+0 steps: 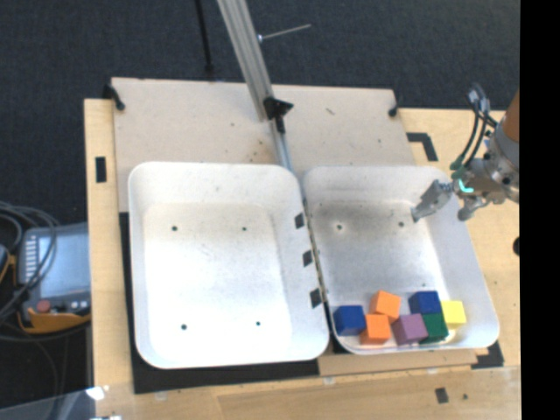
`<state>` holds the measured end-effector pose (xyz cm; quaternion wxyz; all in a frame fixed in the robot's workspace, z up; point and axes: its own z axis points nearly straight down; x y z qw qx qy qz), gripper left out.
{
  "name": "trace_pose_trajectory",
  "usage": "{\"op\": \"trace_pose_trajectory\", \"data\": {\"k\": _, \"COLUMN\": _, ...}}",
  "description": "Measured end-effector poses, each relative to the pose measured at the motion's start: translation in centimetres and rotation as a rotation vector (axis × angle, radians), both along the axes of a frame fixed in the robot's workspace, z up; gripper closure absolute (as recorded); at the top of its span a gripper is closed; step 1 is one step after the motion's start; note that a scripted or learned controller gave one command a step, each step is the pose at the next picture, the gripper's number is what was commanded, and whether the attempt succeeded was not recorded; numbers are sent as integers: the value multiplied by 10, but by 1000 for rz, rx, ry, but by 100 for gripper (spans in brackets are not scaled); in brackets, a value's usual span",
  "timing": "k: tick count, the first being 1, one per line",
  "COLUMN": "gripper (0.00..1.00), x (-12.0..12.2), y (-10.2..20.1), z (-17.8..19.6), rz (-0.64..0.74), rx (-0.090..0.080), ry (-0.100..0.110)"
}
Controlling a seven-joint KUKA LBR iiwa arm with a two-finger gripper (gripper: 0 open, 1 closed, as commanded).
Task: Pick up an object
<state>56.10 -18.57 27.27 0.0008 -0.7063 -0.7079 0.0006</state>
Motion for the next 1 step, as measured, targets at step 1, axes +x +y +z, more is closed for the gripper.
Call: {"op": "trace_pose_trajectory", "data": {"k": 1, "gripper": 0, "x": 1, "y": 0, "z": 2, "rz": 0, "rx": -1, "ry": -4}}
